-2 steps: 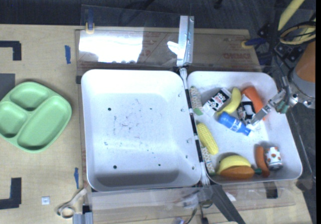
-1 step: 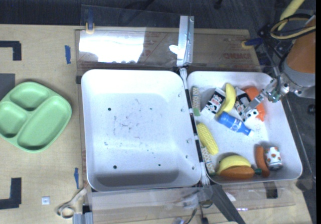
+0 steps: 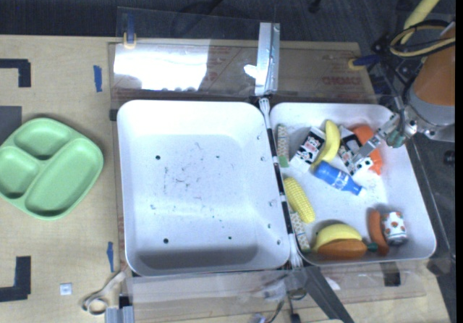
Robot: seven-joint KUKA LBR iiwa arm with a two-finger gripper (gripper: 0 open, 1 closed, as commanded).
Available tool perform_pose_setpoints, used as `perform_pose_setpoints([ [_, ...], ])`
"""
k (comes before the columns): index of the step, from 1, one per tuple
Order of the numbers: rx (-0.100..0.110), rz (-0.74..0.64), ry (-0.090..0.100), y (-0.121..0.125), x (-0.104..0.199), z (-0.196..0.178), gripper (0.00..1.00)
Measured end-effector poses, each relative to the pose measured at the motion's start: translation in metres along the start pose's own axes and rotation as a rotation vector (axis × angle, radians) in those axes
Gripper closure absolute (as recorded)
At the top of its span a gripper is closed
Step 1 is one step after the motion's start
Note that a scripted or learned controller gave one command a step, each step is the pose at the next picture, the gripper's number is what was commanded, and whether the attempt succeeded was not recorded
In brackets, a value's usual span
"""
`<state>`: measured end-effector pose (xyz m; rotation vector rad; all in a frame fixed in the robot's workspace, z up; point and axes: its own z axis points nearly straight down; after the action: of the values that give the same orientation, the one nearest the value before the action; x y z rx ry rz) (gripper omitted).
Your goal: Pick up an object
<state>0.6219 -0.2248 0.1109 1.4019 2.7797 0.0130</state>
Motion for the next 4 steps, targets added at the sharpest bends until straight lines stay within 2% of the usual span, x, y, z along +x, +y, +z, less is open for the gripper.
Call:
perform_pose_setpoints([
  [1, 0.0, -0.024, 0.002, 0.005, -0.005, 0.003, 0.0],
  [2, -0.016, -0.023, -0.028, 0.008, -0.013, -0.014, 1.0],
  [3, -0.013, -0.022, -0.023, 0.007, -0.011, -0.011, 0.0],
  [4, -0.002, -0.112, -0.011, 0.01, 0.016, 0.0, 0.0],
])
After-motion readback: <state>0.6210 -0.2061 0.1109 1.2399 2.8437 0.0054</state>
